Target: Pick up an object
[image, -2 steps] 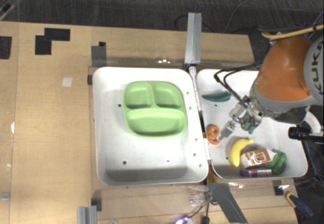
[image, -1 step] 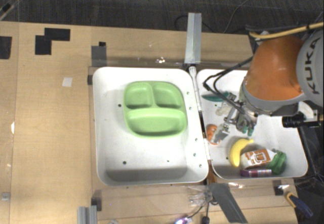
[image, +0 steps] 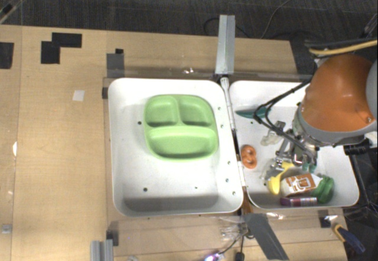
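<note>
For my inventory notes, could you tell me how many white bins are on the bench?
2: the left bin holds a green tray; the right bin holds small items.

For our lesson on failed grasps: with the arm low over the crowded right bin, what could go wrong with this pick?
1. The gripper sits over a tight pile: a yellow banana-like toy, a brown-and-white packet and a green item. It may catch two things or slip off.
2. That pile lies near the white right bin's front wall, so the fingers could strike it.
3. The small orange ring-shaped toy nearby could get knocked.
</note>
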{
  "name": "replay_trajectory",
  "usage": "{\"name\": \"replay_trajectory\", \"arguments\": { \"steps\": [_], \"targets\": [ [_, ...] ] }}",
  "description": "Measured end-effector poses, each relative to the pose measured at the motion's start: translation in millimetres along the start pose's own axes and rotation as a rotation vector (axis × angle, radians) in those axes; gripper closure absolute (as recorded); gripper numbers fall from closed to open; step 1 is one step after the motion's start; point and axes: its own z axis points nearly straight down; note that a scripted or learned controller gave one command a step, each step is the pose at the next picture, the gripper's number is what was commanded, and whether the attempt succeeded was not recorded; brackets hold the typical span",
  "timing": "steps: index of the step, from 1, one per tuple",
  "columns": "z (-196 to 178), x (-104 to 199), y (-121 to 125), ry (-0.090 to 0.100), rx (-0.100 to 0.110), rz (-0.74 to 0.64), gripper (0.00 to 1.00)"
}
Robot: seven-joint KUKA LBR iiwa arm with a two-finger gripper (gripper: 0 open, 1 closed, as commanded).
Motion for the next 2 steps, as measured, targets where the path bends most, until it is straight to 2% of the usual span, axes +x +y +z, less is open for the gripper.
{"name": "replay_trajectory", "arguments": {
  "steps": [1,2],
  "targets": [
    [90.4,-7.6,-51.7,-0.003,0.000,-0.016,0.00],
    [78.4,-9.0,-50.4,-0.004,-0.002,-0.014,1.00]
  ]
}}
